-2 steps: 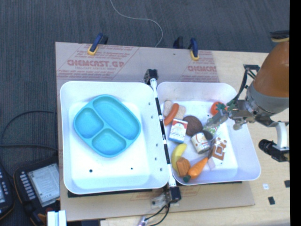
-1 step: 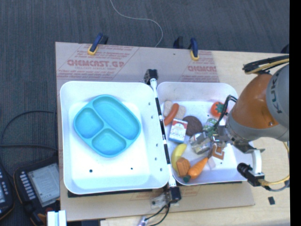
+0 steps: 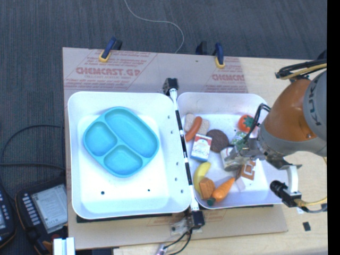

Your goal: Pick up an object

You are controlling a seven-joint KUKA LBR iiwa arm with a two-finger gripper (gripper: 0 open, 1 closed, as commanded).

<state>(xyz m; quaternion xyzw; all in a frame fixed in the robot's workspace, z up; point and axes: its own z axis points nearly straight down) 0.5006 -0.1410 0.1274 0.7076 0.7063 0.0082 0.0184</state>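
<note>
The hand is seen low in the right bin, among the toy foods; whether it is wide, narrow or holding anything cannot be told. A banana and a carrot lie at its seven o'clock, a small carton at nine, a tomato at twelve. In the left bin a blue divided plate rests.

Blue 3-section tray sits in left bin, w/ bare white floor toward bin's front edge. Both bins rest on a brown board w/ red print; blue-and-yellow clamps grip its back edge. White cable loops over grey carpet behind board, handheld controller at front-left.
</note>
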